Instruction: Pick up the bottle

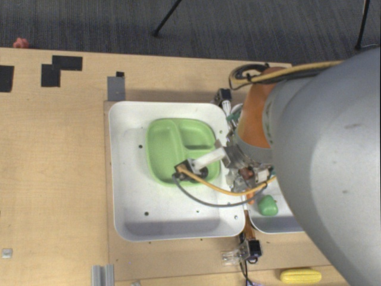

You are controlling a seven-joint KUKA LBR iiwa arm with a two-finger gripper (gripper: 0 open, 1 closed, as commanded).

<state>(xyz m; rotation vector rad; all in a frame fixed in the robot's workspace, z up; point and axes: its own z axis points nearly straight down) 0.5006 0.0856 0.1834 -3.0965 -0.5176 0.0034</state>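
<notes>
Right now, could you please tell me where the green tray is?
The green tray lies in the left bin, in its upper right part in the camera view, just left of the arm's orange band.

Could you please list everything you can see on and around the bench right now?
Left bin: one, white, mid-bench.
Right bin: one, white, beside it, mostly under the arm.
Divided plate: one, light green, in the left bin.
Rounded object: one, green, in the right bin by its left wall.
Oblong object: one, yellow, on the bench's near edge.
Tape patches: several, black, far-left bench.
Small item: one, pink, far-left bench edge.
Arm: one, grey with orange band, from the right.
Gripper: one, over the wall between the bins.
</notes>
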